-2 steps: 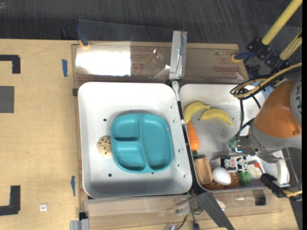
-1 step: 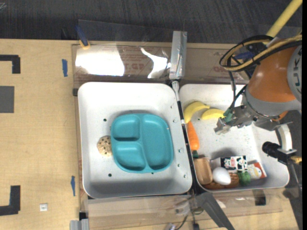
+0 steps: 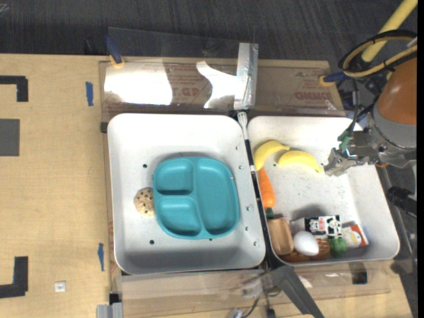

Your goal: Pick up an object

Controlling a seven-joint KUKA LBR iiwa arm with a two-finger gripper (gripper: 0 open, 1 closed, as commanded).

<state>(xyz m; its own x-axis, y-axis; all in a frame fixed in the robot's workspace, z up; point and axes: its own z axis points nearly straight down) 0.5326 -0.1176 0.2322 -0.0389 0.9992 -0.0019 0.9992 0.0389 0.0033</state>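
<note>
The right white bin (image 3: 318, 194) holds the loose objects. Two yellow bananas (image 3: 291, 158) lie at its back left, and an orange carrot (image 3: 266, 189) runs along its left wall. At the front sit a brown bread-like block (image 3: 279, 236), a white egg (image 3: 306, 244), a small black-and-white carton (image 3: 324, 225), a green item (image 3: 338, 246) and a red-and-white packet (image 3: 356, 236). My gripper (image 3: 336, 162) hangs over the right bin's back right part, just right of the bananas, with the grey arm and orange band behind it.
The left white bin (image 3: 126, 138) holds a teal divided plate (image 3: 197, 196) with a speckled cookie (image 3: 144, 201) beside its left edge. A clear plastic panel with a metal strip (image 3: 246, 75) stands behind the bins. Yellow and black cables (image 3: 377, 45) loop at the upper right.
</note>
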